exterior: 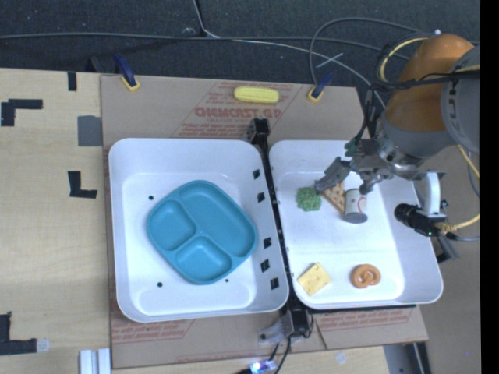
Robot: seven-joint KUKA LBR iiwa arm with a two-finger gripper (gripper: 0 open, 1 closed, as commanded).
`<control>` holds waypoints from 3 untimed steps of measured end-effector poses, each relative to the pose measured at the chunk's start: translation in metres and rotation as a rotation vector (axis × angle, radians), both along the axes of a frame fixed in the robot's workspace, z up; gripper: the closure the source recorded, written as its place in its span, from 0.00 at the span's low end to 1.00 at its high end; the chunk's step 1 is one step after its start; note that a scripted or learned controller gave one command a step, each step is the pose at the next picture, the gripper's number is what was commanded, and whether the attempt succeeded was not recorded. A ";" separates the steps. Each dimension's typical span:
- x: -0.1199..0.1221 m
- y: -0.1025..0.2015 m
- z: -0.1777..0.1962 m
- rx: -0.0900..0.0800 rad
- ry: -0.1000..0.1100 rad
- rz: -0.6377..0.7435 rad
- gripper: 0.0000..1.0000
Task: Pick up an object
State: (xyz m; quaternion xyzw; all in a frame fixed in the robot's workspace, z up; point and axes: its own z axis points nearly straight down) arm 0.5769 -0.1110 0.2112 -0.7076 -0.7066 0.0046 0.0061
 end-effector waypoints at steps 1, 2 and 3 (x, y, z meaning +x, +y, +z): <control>0.003 0.000 0.008 -0.002 -0.013 0.004 0.00; 0.007 0.007 -0.053 -0.002 -0.009 0.003 0.00; 0.010 0.012 -0.098 -0.003 -0.010 0.004 0.00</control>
